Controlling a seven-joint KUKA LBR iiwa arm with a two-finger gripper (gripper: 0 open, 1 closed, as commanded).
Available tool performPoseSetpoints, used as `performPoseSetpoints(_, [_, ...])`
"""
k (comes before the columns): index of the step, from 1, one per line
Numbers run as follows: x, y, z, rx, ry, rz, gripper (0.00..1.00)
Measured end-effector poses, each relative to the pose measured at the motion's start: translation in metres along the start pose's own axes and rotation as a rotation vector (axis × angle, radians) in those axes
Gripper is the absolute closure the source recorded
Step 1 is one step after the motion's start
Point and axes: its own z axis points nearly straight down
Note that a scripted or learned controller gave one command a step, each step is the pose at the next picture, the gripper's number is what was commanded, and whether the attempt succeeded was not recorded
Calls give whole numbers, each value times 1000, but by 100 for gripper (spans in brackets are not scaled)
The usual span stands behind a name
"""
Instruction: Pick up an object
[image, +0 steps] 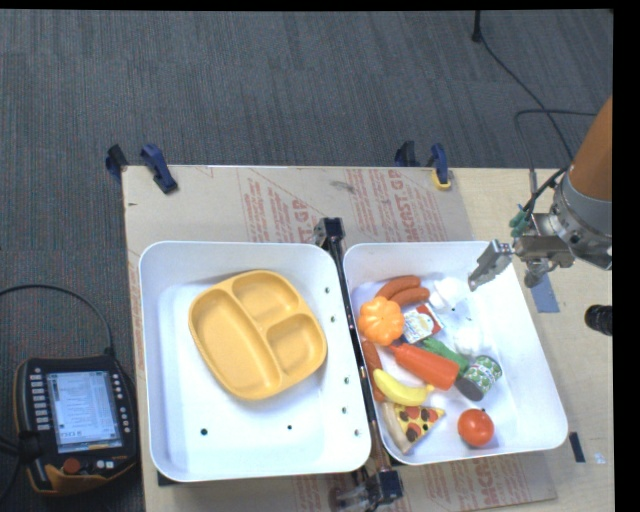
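Pendant (72, 413) with lit screen sits off the bench at far left, cable looping behind it. Left bin (170, 270) holds one yellow divided plate (258, 333), lying flat, white floor bare all round it. Clamp (332, 232) marks the seam between the bins. Right bin (545, 400) is crowded with toy food: pumpkin (381, 319) and sausages (402, 289) near the seam, carrot (425, 366) across the middle, banana (401, 389) and pizza slice (415, 423) toward the front, small can (480, 375) and tomato (476, 428) further right; white pieces (455, 298) toward the back, too pale to name. Gripper (490, 268) hangs over the back right of this bin, just above the white pieces, grasping nothing; whether it is spread or pressed together, cannot tell. Step in hand, by my reading: choosing and descending, nothing lifted yet. Best target is probably the tomato, which stands a little apart with bare floor on its right; the carrot touches neighbours on both sides. Descend straight and centre before closing, since round items may roll. Room: the back and right walls are close to the gripper, so keep off the rim; open air above the bins allows a vertical lift.
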Motion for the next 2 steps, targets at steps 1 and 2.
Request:
performPoseSetpoints(1, [24, 9, 163, 4, 1, 1, 0])
performPoseSetpoints(2, [62, 34, 194, -7, -3, 1, 0])
